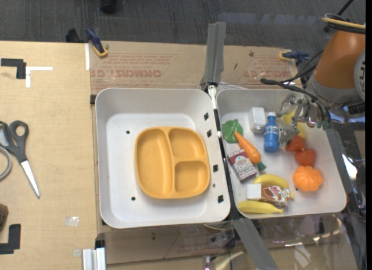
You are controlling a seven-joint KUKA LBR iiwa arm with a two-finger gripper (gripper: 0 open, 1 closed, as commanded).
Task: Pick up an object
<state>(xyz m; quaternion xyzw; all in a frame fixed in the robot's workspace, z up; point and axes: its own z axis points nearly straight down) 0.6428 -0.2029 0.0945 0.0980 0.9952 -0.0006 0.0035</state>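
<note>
My gripper (294,121) hangs low over the upper right part of the right bin (334,147), below the arm's orange band. Right under it lie a small yellow piece (288,126) and a red piece (295,143); whether either is held is unclear. A blue bottle (271,133) stands just left of the gripper, next to a white block (258,117). Further down the bin are a red tomato (306,157), an orange fruit (307,178), a carrot (248,148), a green leaf (231,129), a red box (242,165), two bananas (271,180) (260,207) and a snack packet (275,194).
The left bin (110,147) holds a yellow divided plate (172,162). Scissors (22,155) lie on the bench at the far left. A grey divider bar (215,54) runs up from between the bins. Cables trail beside the arm at the right.
</note>
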